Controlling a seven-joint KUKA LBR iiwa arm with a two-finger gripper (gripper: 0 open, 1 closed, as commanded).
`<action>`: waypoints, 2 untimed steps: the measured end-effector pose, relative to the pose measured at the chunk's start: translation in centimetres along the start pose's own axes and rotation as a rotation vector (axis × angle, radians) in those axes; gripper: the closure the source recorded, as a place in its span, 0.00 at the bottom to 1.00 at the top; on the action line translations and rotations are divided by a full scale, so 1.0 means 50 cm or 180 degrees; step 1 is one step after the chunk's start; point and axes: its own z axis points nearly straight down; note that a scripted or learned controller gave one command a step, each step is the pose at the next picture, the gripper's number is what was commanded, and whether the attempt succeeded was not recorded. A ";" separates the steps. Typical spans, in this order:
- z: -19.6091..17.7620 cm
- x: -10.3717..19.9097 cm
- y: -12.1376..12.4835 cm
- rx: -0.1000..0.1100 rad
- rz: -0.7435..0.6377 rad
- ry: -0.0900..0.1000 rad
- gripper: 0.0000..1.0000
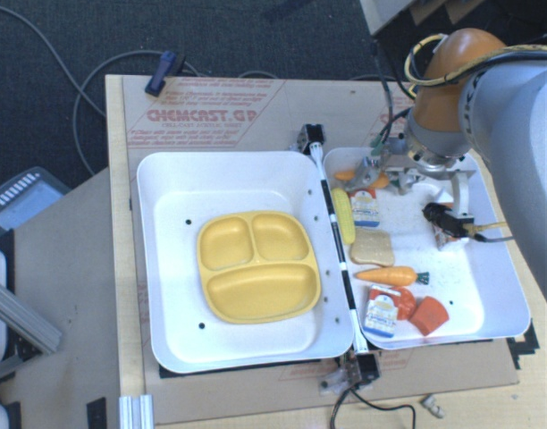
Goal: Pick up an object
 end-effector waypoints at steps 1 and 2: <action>-0.002 -0.001 -0.004 -0.0023 0.0002 -0.0009 0.00; -0.002 0.020 -0.001 -0.0011 0.0012 -0.0040 0.00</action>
